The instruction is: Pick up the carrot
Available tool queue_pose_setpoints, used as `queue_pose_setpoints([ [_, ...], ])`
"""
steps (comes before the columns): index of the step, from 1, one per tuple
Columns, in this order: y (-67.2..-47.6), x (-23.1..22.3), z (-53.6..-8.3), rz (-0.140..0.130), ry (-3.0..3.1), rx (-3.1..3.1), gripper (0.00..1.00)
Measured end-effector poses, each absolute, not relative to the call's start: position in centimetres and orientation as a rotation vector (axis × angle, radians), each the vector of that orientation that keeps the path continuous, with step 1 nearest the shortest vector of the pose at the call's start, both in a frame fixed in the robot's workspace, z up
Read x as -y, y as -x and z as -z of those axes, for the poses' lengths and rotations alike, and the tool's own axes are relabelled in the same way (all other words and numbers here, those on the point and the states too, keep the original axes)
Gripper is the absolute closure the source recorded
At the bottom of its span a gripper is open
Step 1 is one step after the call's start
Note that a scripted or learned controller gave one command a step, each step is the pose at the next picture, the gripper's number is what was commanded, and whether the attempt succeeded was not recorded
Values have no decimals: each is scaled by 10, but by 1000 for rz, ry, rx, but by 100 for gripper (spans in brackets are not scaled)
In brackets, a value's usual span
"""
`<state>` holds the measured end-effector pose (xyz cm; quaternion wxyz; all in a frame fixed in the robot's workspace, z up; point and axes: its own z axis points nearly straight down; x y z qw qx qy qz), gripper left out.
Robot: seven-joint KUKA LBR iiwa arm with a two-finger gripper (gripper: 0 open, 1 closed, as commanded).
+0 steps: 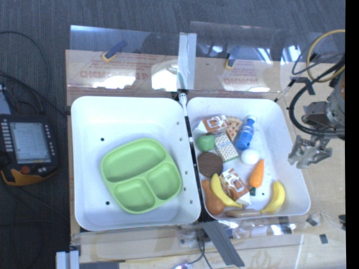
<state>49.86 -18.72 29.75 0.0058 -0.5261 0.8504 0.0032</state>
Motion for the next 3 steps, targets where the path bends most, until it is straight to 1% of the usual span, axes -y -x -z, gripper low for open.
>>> queue_pose_setpoints([
  [3, -502, 184, -324, -18, 1636, -2657, 100],
])
